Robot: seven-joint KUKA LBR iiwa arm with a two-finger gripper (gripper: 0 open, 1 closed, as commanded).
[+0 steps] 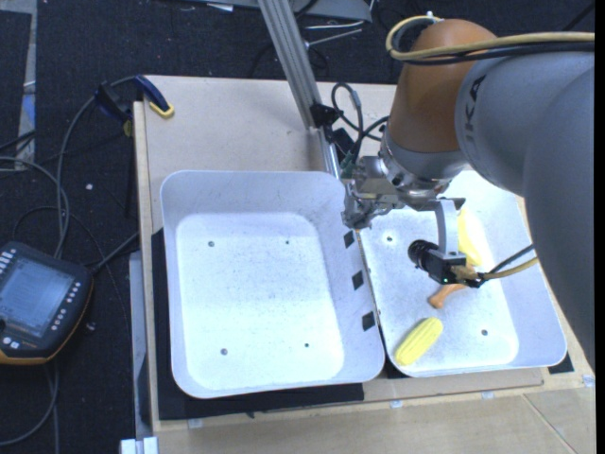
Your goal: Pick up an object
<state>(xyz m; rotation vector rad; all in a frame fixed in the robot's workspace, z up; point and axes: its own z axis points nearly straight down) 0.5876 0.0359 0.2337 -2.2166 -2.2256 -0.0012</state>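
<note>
My gripper hangs over the near-left corner of the right bin, close to the wall between the two bins. A yellow corn cob lies near the front of that bin, below the gripper. An orange piece rests in the middle of the bin, partly hidden by the wrist hardware. A pale yellow, banana-like object lies further right, partly under the arm. Nothing shows in the gripper.
The left bin stands beside the right one, sharing a ridge with black tabs. A slanted metal rail rises behind the bins. A teach pendant lies off the bench at left.
</note>
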